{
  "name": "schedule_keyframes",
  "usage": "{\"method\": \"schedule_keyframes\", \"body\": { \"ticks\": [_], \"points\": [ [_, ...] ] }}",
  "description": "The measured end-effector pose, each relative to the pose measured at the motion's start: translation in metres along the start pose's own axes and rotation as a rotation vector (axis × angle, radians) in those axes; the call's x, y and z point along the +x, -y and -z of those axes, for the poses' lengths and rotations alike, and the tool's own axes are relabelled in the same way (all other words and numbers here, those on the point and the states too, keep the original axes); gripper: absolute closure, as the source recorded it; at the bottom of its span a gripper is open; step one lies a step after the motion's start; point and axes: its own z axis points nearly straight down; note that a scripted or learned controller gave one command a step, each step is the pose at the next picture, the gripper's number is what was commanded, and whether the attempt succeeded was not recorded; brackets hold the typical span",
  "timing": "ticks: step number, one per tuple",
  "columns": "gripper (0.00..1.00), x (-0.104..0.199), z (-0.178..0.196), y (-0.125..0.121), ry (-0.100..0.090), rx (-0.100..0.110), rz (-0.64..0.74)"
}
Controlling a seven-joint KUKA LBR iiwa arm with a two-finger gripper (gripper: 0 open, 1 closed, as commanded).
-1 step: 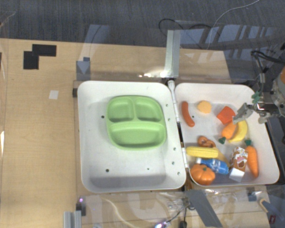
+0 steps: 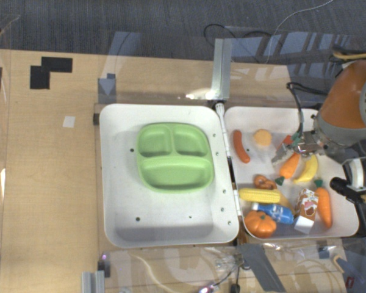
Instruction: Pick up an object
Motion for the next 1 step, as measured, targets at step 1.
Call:
{"method": "schedule_keyframes", "body": {
  "ticks": [1],
  "points": [
    [0.0, -0.0002, 0.0003, -0.0001, 0.0, -0.001, 0.0]
  ]
}}
